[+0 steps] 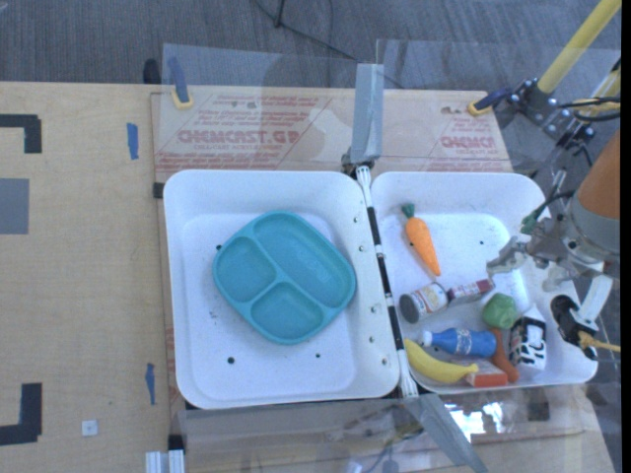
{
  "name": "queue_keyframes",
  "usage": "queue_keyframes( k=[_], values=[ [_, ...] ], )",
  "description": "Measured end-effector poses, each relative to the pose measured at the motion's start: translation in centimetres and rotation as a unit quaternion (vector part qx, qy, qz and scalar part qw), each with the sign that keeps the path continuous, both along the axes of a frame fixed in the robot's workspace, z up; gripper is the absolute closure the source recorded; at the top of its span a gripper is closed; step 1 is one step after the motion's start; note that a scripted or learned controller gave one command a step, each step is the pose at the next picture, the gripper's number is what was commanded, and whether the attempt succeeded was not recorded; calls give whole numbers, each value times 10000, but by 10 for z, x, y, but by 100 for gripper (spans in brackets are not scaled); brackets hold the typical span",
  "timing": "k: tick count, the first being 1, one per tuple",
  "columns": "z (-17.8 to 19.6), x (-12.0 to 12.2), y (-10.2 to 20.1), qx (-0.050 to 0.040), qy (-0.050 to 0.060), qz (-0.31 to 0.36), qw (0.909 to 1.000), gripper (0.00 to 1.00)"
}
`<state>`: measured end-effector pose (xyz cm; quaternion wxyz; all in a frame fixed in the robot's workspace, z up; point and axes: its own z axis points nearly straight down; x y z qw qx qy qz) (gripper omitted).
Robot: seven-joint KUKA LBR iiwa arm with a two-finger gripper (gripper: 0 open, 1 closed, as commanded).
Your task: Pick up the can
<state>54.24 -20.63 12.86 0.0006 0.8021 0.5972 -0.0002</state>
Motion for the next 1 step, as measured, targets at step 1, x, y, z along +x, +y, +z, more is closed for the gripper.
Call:
queue_keyframes(
  k=[1],
  values=[
    [-41,-18,29,-15,-46,-48,10000,0]
  ],
)
